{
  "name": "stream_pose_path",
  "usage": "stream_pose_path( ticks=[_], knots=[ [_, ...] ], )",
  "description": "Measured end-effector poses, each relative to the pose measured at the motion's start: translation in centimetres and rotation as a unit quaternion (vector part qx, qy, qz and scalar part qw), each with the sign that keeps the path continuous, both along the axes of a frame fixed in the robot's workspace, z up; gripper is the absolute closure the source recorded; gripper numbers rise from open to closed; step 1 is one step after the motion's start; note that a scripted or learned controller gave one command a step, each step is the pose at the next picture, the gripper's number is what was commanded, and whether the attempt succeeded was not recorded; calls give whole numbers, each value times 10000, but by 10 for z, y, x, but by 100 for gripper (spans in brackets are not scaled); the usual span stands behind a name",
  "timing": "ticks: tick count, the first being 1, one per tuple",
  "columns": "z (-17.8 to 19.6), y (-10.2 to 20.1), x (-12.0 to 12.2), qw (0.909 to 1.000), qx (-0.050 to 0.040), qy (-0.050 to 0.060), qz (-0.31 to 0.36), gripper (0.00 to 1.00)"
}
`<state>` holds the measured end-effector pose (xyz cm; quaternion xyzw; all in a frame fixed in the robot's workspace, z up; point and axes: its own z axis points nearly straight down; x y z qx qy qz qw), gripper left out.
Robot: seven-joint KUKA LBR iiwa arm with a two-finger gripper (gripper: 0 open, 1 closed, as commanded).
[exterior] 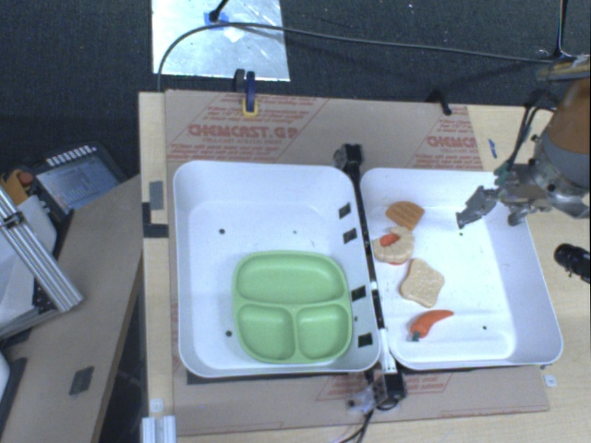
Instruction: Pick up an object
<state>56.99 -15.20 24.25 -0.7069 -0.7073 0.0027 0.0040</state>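
1. Gripper [473, 207] sits at right of frame, over the upper part of the right bin [517, 275]. Dark fingers point left and down. Can't tell whether the claw is released or clenched at this resolution; nothing is seen between the fingers.
2. Arm [565, 150] comes in from the right edge, grey body with the orange band at the upper right corner.
3. Nearest object: a tan round cracker-like piece [404, 214], left of the gripper, well apart from it, in the upper left part of the right bin.
4. Just below it: a pale round piece with a red bit on top [394, 245], touching or nearly touching the tan piece.
5. Further down: a toast-shaped slice [422, 282], centre-left of the right bin.
6. Below that: an orange carrot-like item [430, 321] with a small green end, lying near the bin's lower wall.
7. Left bin [203, 210], centre of frame, holds a green three-compartment tray [292, 305] in its lower right part.
8. Both bins rest on a brown board [277, 127] with red lettering.
9. A yellow-and-blue clamp [248, 95] grips the board's upper edge.
10. A metal plate [222, 26] lies at top of frame.
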Motion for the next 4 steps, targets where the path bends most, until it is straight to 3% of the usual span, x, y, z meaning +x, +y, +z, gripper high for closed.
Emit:
stream_pose_path(
  ticks=[1, 4],
  knots=[
    [6, 0, 2, 10000, -10, -54, 12, 0],
    [-157, 5, 6, 10000, -7, -65, -2, 0]
  ],
)
